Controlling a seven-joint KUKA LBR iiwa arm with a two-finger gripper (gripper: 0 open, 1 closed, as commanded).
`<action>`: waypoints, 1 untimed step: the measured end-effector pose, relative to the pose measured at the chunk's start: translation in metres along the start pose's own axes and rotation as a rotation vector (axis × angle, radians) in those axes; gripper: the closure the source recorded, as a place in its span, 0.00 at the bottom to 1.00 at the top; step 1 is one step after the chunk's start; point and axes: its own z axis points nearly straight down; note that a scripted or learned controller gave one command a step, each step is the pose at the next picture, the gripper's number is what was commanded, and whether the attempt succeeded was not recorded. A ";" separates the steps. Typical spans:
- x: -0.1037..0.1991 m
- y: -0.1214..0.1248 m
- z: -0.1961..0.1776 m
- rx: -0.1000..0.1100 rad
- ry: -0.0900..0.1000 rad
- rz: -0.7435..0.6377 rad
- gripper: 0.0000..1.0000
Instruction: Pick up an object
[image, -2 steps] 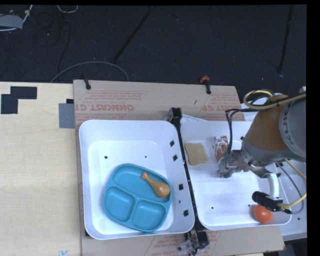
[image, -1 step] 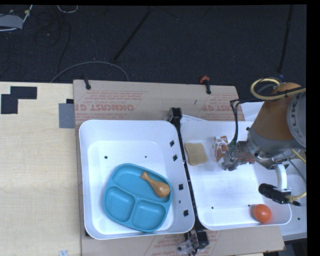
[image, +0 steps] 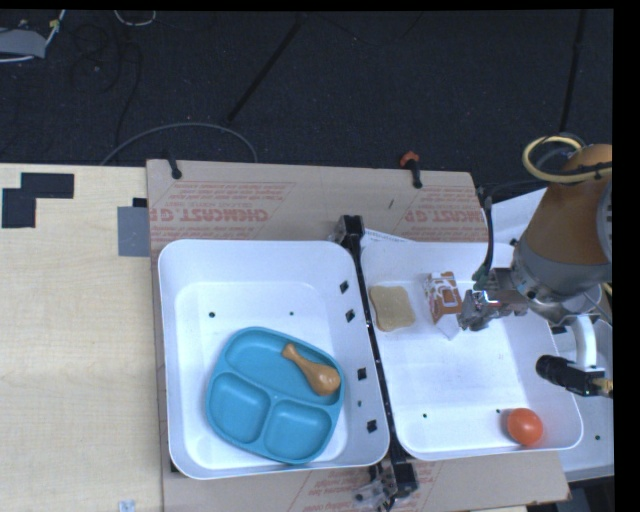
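beside hand (image: 478, 310), small packet (image: 444, 296) touching

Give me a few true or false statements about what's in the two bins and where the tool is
1. The blue plate lies in the left bin. True.
2. The drumstick lies in the right bin. False: it rests on the blue plate.
3. The orange ball sits near the right bin's front right corner. True.
4. The tool hangs over the blue plate. False: it is in the right bin, beside the small packet.
5. The tan slice lies left of the small packet. True.
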 end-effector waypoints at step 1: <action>0.002 0.000 -0.063 -0.002 -0.001 -0.001 1.00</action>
